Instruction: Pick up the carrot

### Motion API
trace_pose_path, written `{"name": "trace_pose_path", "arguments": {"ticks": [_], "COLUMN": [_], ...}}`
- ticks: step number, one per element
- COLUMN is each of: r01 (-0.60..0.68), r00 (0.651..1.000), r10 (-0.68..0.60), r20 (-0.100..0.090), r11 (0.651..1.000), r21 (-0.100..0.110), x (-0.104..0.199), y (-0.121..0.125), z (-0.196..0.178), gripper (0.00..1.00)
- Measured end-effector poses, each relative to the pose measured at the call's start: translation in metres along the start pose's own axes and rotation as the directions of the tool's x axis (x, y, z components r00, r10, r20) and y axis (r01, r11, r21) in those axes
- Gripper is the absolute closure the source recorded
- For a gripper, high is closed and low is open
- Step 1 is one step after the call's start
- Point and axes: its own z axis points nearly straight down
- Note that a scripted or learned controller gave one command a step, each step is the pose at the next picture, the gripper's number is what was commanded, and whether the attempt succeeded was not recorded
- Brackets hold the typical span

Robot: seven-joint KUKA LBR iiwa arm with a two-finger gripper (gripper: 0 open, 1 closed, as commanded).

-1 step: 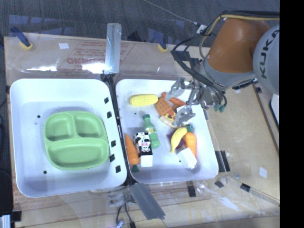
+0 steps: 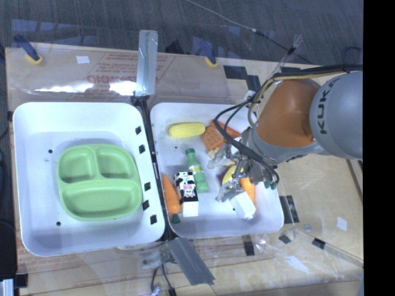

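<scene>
So: carrot parked at the left wall of the right bin

Two shallow white plastic bins sit side by side on the bench point(image 2: 321, 233). In the left bin point(image 2: 24, 165) there's a glossy green divided plate point(image 2: 97, 182) with three compartments and rounded corners. The right bin point(image 2: 203, 228) holds the toy food. The carrot point(image 2: 171, 194) is a smooth orange tapered stick lying lengthwise against that bin's left wall, just beside a milk carton point(image 2: 187, 193) printed with black-and-white cow patches. A small green bottle point(image 2: 195, 169) lies right above the carton, a bumpy yellow corn cob point(image 2: 186, 129) sits near the far wall, and a waffle point(image 2: 212, 138) with a grid texture is next to it. The hand point(image 2: 237, 180) hangs over the right half of the bin, well apart from the carrot, above some yellow, orange and white pieces I can't identify. Whether it's open or closed, can't tell, cables and clutter cover it.
</scene>
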Motion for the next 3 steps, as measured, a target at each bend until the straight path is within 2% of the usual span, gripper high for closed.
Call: {"name": "trace_pose_path", "arguments": {"ticks": [1,2,3], "r01": [0.195,0.480,0.487], "r00": [0.981,0.877,0.873], "r10": [-0.195,-0.480,-0.487], "r20": [0.013,0.008,0.010], "r11": [0.981,0.877,0.873], "r21": [0.006,0.005,0.007], "x": [-0.012,0.004,0.001], "y": [-0.032,-0.030,-0.027], "z": [0.031,0.032,0.021], "gripper": [0.00,0.00,1.00]}}
